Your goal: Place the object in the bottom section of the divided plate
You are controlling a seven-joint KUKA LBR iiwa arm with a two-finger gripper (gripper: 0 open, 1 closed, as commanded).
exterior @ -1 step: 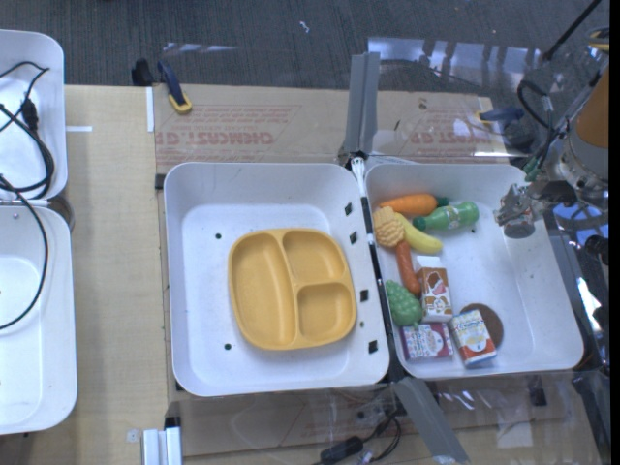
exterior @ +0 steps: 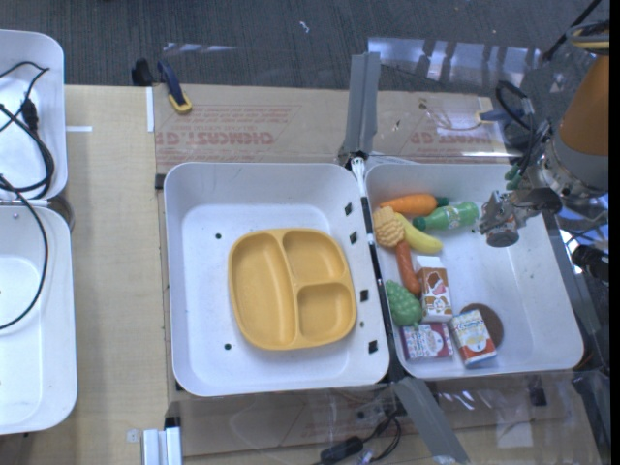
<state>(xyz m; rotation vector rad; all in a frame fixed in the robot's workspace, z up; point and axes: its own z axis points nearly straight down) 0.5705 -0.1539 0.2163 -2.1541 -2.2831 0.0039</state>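
1. Plainly, the grey two-finger gripper (exterior: pixel 501 227) hung over the upper right part of the right shallow white bin (exterior: pixel 542 356), beside the toy pile but apart from it; whether anything sat between its fingers, or whether they were spread or shut, could not be told from this slanted view.

2. The task's object was not yet settled. The candidates lay crowded along the bin's left wall: an orange toy carrot (exterior: pixel 411 203), a green plastic bottle (exterior: pixel 450 216), a yellow toy banana (exterior: pixel 418 239), a yellow corn cob (exterior: pixel 389 227), a green leafy toy (exterior: pixel 404 303), and small printed cartons (exterior: pixel 436 294).

3. Crowding was the first risk: fingers closing on one toy would likely have nudged or caught a neighbour, since the carrot, bottle and banana touched.

4. Rounded, smooth shapes such as the bottle would probably have slipped or rolled out of a shallow pinch.

5. The yellow divided plastic plate (exterior: pixel 291 288) sat in the left white bin (exterior: pixel 184 260), empty, past the raised walls between the bins; a low carry could have clipped them.

6. A release off the mark could have landed in the wrong compartment or on a ridge, as the sections adjoined closely.
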